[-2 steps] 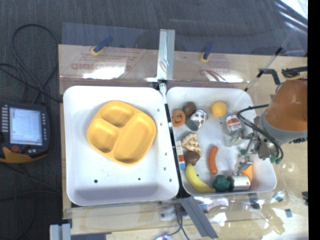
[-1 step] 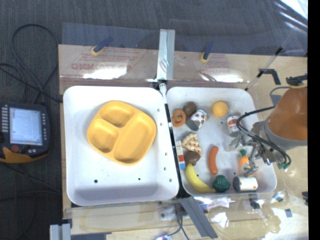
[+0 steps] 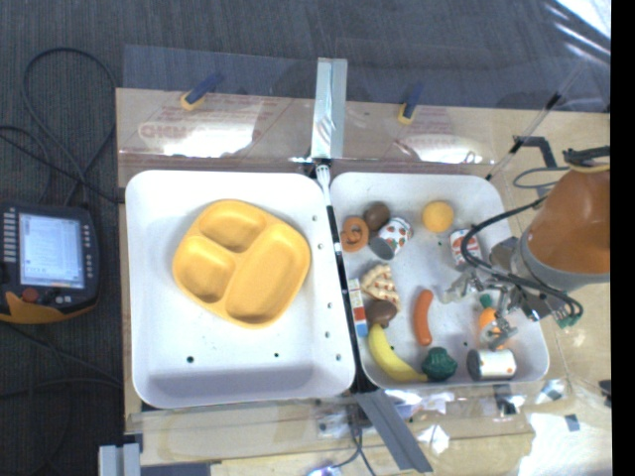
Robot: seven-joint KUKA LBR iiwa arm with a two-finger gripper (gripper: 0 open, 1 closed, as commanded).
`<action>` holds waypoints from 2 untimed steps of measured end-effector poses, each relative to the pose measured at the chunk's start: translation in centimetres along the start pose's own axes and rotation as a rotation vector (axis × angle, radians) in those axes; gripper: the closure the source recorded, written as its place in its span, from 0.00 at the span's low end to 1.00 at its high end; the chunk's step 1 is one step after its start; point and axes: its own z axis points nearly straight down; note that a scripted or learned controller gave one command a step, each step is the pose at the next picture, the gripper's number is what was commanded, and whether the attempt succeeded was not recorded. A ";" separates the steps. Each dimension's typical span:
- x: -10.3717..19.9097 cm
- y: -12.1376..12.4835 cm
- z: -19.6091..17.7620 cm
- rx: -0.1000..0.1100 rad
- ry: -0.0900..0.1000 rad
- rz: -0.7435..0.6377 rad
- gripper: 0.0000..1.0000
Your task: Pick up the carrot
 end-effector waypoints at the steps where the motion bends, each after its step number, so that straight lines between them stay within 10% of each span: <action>1: 0.0 0.0 -1.0 -0.001 0.007 -0.001 1.00; 2: -0.6 0.0 -1.4 0.007 -0.009 -0.004 0.00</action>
